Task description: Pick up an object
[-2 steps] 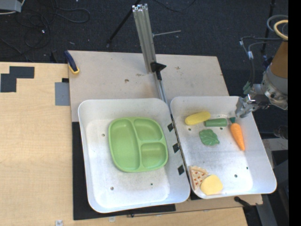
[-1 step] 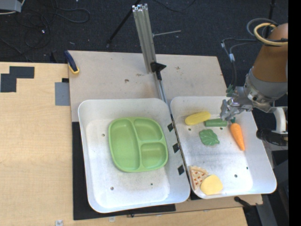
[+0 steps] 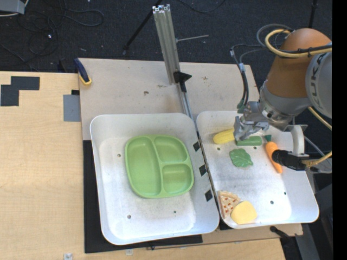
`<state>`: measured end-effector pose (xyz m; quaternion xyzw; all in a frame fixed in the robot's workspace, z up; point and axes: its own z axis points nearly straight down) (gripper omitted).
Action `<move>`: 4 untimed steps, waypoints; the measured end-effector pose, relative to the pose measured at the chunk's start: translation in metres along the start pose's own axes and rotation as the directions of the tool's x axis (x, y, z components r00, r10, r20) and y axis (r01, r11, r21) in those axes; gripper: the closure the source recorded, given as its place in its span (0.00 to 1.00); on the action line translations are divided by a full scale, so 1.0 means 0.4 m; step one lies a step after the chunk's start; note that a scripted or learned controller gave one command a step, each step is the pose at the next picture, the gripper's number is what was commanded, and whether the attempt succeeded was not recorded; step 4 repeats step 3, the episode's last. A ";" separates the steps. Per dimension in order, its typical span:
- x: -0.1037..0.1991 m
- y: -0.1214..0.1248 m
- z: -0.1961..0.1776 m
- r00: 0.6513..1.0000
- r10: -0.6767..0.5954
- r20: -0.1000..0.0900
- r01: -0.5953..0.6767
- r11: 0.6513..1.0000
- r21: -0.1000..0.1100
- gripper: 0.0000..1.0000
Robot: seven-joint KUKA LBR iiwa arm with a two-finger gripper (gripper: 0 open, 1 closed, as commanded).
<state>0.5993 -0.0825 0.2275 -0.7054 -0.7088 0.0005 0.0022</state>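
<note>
Two bins: the left bin [image 3: 108,221] carries one green tray [image 3: 159,165]; the right bin [image 3: 293,207] carries six items. The gripper [image 3: 246,131] hangs at its far edge beside one corn cob [image 3: 223,137]; grip state indiscernible.

Dark carpet floor [image 3: 81,15] with cables; light wood tabletop [image 3: 38,161] at left.

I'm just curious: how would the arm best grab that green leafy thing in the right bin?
Probably straight from above, fingers closing across the narrower width of the green leaf. It lies flat on the right bin floor with open space around it, so no side offers a better hold.
</note>
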 end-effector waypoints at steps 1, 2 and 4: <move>0.126 0.037 0.023 1.000 0.000 0.001 0.000 1.000 -0.002 1.00; 0.258 0.028 0.023 1.000 0.000 0.001 0.000 1.000 0.001 1.00; 0.379 0.066 -0.009 1.000 0.000 0.001 0.000 1.000 -0.003 1.00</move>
